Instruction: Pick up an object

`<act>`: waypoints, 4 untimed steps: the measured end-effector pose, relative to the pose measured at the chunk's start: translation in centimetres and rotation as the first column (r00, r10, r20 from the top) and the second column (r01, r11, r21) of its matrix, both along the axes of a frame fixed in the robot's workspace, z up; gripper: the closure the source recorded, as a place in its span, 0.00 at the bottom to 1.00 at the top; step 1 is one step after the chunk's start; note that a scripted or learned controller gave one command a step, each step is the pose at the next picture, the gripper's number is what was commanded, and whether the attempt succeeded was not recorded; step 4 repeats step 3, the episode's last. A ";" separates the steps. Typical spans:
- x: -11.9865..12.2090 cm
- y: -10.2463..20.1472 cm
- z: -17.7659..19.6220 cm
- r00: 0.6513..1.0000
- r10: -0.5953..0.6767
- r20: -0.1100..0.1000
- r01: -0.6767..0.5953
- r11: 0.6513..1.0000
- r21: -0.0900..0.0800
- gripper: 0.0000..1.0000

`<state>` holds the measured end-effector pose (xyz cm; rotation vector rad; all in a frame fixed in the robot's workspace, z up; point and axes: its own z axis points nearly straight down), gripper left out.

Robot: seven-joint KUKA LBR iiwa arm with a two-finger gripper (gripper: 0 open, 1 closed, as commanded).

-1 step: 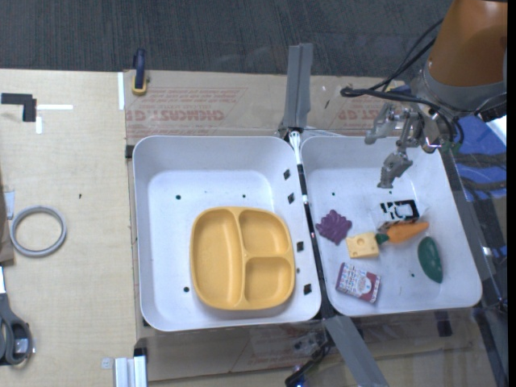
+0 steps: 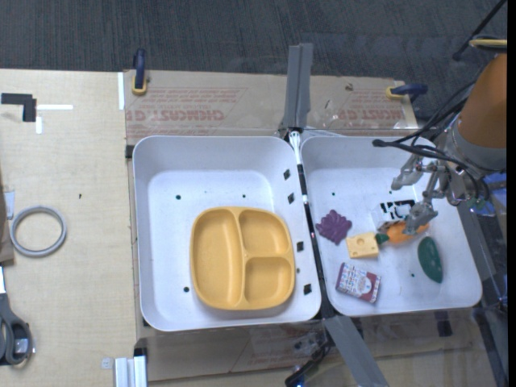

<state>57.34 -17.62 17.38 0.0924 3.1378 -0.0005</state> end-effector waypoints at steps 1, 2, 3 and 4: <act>-2.8 -4.1 -6.1 0.999 -0.029 0.024 0.029 1.000 -0.006 0.00; -1.1 -0.7 -6.6 0.910 -0.414 0.033 0.414 0.910 0.001 0.00; -0.7 6.8 -6.6 0.755 -0.655 0.034 0.655 0.756 0.017 0.00; -0.7 6.8 -6.6 0.755 -0.655 0.034 0.655 0.756 0.017 0.00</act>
